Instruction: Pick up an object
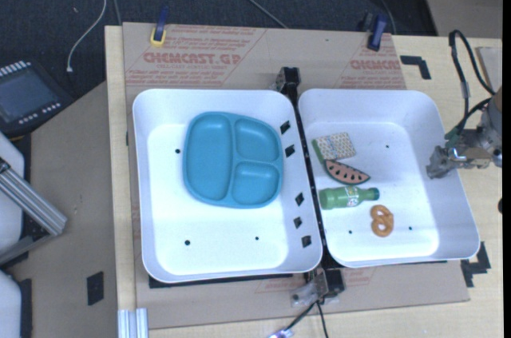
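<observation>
The right bin (415, 117) holds several small items near its left wall. A speckled tan square (334, 145) lies uppermost, with a watermelon slice (346, 170) just below it. Under those, a green bottle (346, 196) lies on its side, and a brown pretzel (382, 220) sits to its lower right. My gripper (444, 161) hovers at the bin's right rim, well right of all the items and touching none of them. Nothing shows in its grasp.
The left bin (160, 192) carries a blue divided plate (233, 159). A black divider with clips (302, 169) separates the two bins. Cables (467, 81) run near the arm at the right. The right bin's floor is bare between the items and my gripper.
</observation>
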